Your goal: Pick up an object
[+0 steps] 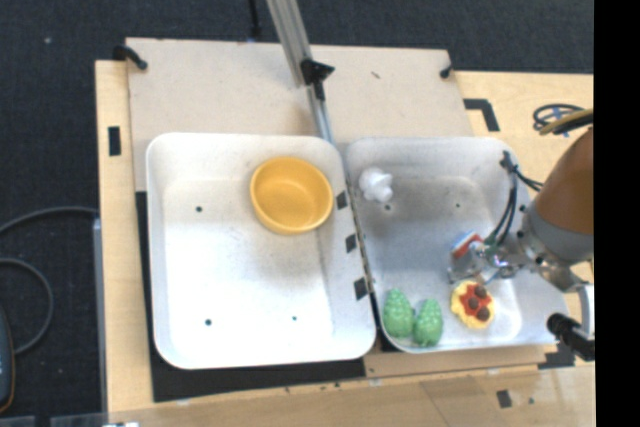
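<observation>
Pincer (478,260) in right bin (430,165), grip state unclear, just above yellow-red toy (473,304); no legible writing.

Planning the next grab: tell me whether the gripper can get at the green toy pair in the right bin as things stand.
Probably yes. The gripper hovers in the right bin, just up-right of the green toy pair. Nothing covers the pair, though it sits against the bin's near wall, beside a yellow and red toy.
</observation>
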Controlling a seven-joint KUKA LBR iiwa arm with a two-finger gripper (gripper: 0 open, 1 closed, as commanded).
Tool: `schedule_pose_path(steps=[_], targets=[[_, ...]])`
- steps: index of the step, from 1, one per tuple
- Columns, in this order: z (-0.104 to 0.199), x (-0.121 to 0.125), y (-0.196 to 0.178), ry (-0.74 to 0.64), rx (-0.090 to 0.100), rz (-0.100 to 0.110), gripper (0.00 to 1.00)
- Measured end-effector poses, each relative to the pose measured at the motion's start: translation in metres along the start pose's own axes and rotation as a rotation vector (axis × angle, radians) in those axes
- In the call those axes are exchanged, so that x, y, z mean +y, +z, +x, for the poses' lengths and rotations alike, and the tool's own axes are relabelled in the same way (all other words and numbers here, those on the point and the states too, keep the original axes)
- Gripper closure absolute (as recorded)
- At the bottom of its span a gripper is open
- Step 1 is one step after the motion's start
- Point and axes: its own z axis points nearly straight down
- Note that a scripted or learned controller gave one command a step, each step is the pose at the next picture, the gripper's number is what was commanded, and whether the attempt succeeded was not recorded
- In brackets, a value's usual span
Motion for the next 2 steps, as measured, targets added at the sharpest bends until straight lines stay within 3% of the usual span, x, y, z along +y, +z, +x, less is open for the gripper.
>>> schedule_pose_path(steps=[1, 2], targets=[[-0.001, 0.002, -0.013, 0.002, 0.000, -0.007, 1.00], [-0.005, 0.001, -0.076, -0.007, 0.006, -0.001, 1.00]])
